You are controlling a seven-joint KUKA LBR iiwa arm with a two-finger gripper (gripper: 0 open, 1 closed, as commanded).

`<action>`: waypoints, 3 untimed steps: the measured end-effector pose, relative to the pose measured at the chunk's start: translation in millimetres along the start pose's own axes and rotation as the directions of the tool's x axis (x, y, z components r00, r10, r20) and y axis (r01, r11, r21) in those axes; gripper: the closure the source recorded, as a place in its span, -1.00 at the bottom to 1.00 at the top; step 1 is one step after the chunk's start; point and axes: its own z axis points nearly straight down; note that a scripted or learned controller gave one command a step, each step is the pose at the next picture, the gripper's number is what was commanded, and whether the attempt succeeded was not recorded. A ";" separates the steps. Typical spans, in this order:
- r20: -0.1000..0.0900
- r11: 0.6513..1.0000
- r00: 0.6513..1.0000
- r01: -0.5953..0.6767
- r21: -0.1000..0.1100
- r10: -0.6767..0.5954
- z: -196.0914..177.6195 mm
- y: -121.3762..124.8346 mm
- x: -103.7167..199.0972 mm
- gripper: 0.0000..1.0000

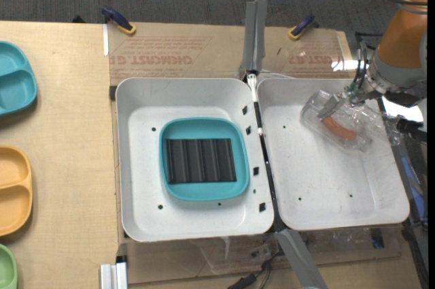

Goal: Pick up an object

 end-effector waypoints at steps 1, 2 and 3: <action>0.010 1.000 1.000 0.017 0.008 -0.017 0.1 4.3 3.7 -1.00; 0.011 1.000 1.000 0.024 -0.001 -0.023 0.3 2.1 3.6 -1.00; 0.010 0.999 0.999 0.035 0.001 -0.035 0.4 2.8 3.3 -1.00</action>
